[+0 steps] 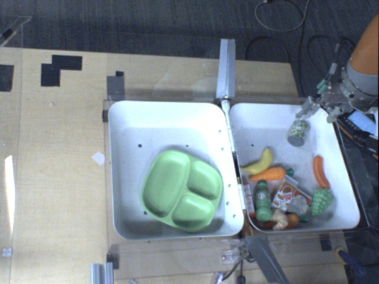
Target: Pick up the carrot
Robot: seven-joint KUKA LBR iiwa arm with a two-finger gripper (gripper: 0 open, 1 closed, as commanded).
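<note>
On the pale wooden surface (59,158) sat 2 white bins side by side. The left bin (127,129) held a green divided tray (182,189) with 3 compartments, lying tilted toward the near wall. The right bin (249,120) carried a heap of toy food along its near side. In it the carrot (269,174) lay on its side just below a yellow banana (262,160) and touching it or nearly so — a short orange cone, smooth and glossy, with a small green tuft at its right end. It looked like a light, rigid plastic piece, so it would probably bear a firm pinch but might slide off the pads; a hold across its thick middle, away from the tapered tip, seemed safest, though the neighbours crowded it. Further right lay a reddish sausage (320,171) and a green bumpy item (321,202). At the far right corner the claw (300,130) hung above the bin with a small grey-green cylindrical object (298,132) at its tip — well apart from the carrot. Whether it pinched that object I could not tell.
</note>
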